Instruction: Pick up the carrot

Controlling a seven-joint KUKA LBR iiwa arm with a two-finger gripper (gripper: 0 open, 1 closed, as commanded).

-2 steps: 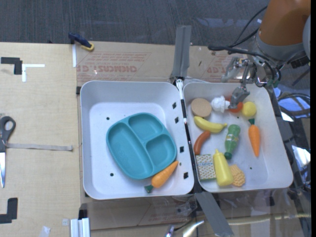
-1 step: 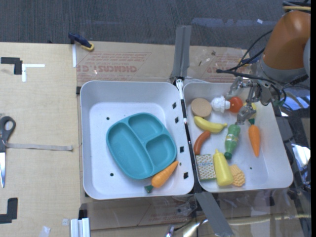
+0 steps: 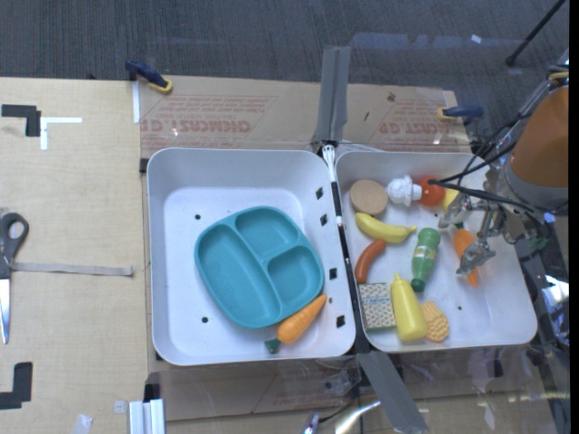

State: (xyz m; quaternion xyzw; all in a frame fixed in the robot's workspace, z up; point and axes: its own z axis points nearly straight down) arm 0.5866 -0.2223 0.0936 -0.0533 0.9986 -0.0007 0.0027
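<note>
One carrot (image 3: 301, 322) lies at the near side of the left bin (image 3: 161, 269), far to the left of the gripper (image 3: 472, 240) and in the other bin from it. It is tilted, with its thick end touching the near right rim of one teal plate (image 3: 258, 265), which has three compartments.

The gripper hangs over the right bin (image 3: 507, 328), near its right wall. Cables and metal parts cover it, so I cannot tell if the fingers are apart or together. One small orange piece (image 3: 463, 240) is just at the gripper; whether it is gripped is not clear.

To the left of the gripper stand in the way one green bottle (image 3: 425, 253), one banana (image 3: 384, 228) and one red sausage (image 3: 369, 259). Nearer the camera lie one yellow bottle (image 3: 407, 307) and one corn cob (image 3: 436, 320). The wall between the two bins also separates the gripper from the carrot. One pair of scissors (image 3: 11, 233) lies on the worktop (image 3: 72, 333), well apart on the left.
</note>
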